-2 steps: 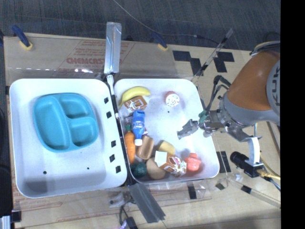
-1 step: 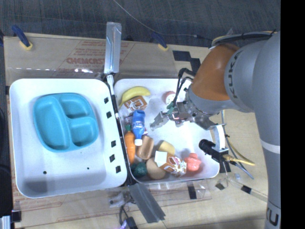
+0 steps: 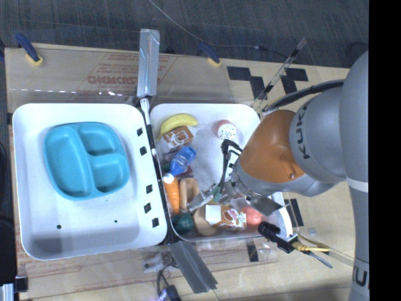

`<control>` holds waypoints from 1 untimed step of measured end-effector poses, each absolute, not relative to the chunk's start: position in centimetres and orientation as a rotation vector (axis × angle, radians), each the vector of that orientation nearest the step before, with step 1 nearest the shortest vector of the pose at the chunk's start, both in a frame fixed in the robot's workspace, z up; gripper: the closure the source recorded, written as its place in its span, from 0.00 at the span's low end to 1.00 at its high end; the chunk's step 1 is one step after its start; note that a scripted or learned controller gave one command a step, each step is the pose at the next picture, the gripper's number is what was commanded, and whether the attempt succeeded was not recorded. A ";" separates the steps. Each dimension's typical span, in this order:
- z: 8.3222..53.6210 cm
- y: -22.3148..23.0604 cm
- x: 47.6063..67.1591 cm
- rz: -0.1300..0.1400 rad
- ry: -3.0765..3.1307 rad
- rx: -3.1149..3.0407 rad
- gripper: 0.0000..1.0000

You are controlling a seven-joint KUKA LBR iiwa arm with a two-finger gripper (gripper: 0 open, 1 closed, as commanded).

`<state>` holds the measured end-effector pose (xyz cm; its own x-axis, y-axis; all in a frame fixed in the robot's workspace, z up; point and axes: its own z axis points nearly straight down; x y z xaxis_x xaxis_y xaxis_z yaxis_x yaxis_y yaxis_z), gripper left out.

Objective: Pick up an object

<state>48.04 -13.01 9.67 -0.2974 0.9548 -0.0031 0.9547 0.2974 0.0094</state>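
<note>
arm [image 3: 301,149] over right bin [image 3: 207,110] | claw [image 3: 210,196] among toys, grip state unreadable | banana [image 3: 177,123] well apart

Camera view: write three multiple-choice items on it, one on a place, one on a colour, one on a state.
1. Where does the banana lie?
A. right bin, far end
B. left bin
C. on the bench

2. What colour is the divided tray?
A. red
B. light blue
C. black

3. How does the tray lie?
A. flat in the left bin
B. leaning on the arm
C. upside down on the bench

Answers: 1 A, it sits by that bin's far wall; 2 B, its surface is light blue; 3 A, its compartments face up.
</note>
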 end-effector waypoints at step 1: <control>9.4 -11.0 51.3 0.005 2.621 1.727 0.00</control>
